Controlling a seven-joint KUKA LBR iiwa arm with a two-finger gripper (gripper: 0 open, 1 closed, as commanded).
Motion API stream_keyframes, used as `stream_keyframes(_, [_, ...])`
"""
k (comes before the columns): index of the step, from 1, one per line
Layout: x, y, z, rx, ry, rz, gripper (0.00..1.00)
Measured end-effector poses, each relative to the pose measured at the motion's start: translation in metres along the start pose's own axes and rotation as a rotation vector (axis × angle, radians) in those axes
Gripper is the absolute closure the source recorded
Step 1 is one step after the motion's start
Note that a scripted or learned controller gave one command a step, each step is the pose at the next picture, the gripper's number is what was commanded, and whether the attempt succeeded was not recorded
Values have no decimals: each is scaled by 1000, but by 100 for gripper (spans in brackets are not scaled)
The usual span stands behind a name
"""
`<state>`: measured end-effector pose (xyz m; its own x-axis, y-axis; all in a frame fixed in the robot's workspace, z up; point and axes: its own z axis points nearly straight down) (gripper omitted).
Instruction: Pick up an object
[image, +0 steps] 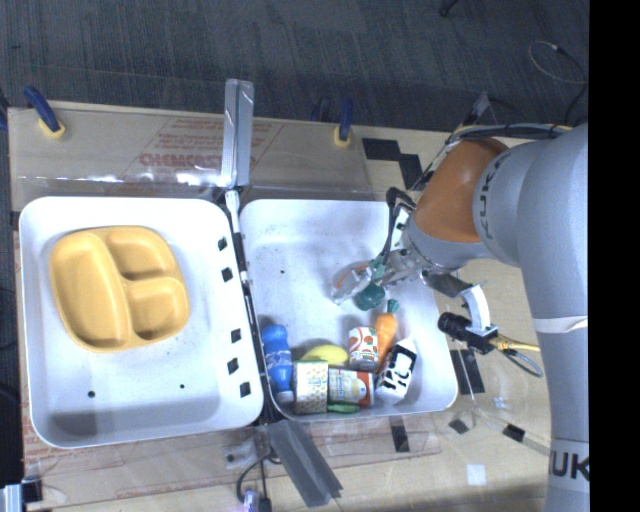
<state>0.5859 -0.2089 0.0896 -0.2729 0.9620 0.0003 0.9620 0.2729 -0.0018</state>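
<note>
My gripper (362, 284) hangs low over the middle of the right bin (290, 240), reaching in from the right. A small teal object (372, 296) sits right at its tip, and I cannot tell whether it is gripped or just lying underneath. Just below it an orange carrot (385, 333) stands next to a red and white can (363, 345). Along the bin's near wall lie a blue bottle (275, 356), a yellow lemon (325, 353), a printed carton (318, 385) and a white box with black marks (399, 371).
The left bin (40, 390) holds a yellow compartment tray (120, 285) in its far half. A metal divider (238, 130) sticks up between the bins at the back. The arm's grey body (540, 230) covers the bench to the right.
</note>
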Motion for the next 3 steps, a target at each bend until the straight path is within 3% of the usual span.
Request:
stream_keyframes(1, [18, 20, 0, 0, -1, 285, 0])
stream_keyframes(2, [18, 20, -7, 2, 0, 280, 100])
stream_keyframes(3, [55, 46, -59, 0, -1, -63, 100])
